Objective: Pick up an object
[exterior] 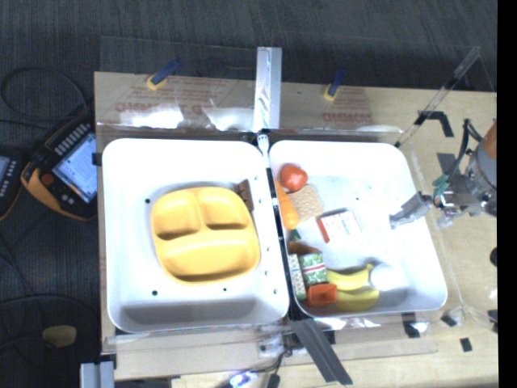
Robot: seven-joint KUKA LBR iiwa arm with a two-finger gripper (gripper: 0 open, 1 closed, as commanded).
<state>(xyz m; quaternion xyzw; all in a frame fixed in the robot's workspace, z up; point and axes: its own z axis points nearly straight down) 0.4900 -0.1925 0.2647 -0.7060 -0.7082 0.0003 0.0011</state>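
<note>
Leftward, the left bin (121, 217) holds a yellow divided tray (205, 231); the right bin (404, 176) holds a tomato (292, 176), a white card (339, 225) and a banana (352, 289); the gripper (420, 207) hovers over its right rim, grip impossible to tell.

Two shallow white bins (129, 297) of smooth, faintly glossy plastic are seen on a pale wooden bench (460, 103). A yellow compartment tray (206, 231) of glossy moulded plastic is seen in the left bin. Dark carpet (242, 10) appears rough and matt.
</note>
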